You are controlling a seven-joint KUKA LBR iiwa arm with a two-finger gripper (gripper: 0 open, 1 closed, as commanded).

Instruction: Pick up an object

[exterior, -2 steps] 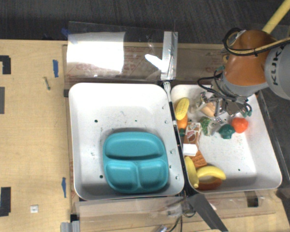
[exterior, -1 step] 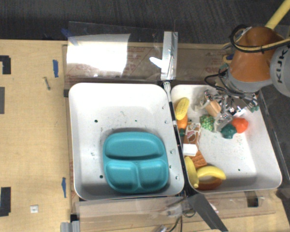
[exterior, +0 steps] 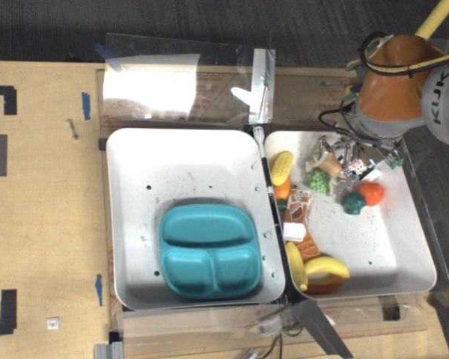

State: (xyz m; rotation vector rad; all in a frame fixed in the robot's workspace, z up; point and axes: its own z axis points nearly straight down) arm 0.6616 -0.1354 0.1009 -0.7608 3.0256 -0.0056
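arm (exterior: 395,81) comes in from the right, wrist low over the back of the right bin (exterior: 415,260). gripper (exterior: 343,159) sits in the clutter there, just above the green bumpy thing (exterior: 319,181) and beside the orange ball (exterior: 372,194) and the teal ball (exterior: 352,203). cables and a small white tag crowd the tool tip, so i cannot tell how wide the pincer stands or whether it has anything. nothing visibly clamped.

candidates for the pick are all in the right bin, mostly pushed against the left wall: a yellow corn-like piece (exterior: 282,167), an orange piece (exterior: 282,191) under it, a printed packet (exterior: 298,206), a white block (exterior: 294,232), and two bananas (exterior: 323,265) at the front corner. likely they slid there because the bin floor is slick. the balls near the gripper lie in open floor, easier access than wall-hugging items.

left bin (exterior: 135,155) holds a teal divided tray (exterior: 209,250), flat, compartments up, toward the front.

judgement: descent onto the back cluster, grasp not confirmed. risk: the round balls roll off on contact, and the tight cluster means the tool could nudge a neighbour instead.
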